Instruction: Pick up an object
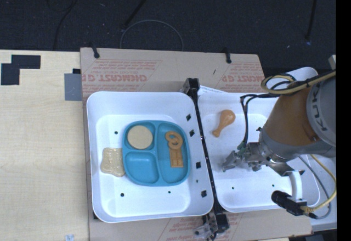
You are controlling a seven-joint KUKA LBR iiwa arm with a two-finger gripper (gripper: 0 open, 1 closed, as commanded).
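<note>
Brown cardboard (164,72) under the bins reads "CHEMCRST.GP", upside down.

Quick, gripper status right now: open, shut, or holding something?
Gripper: cannot be told; it sits low in the right white bin, apart from the tan drumstick-shaped toy.

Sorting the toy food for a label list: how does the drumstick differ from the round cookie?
The drumstick lies loose in the right bin; the round cookie sits in the blue tray in the left bin. The drumstick is elongated and orange-brown, the cookie flat, circular and paler tan. Both are small.
</note>
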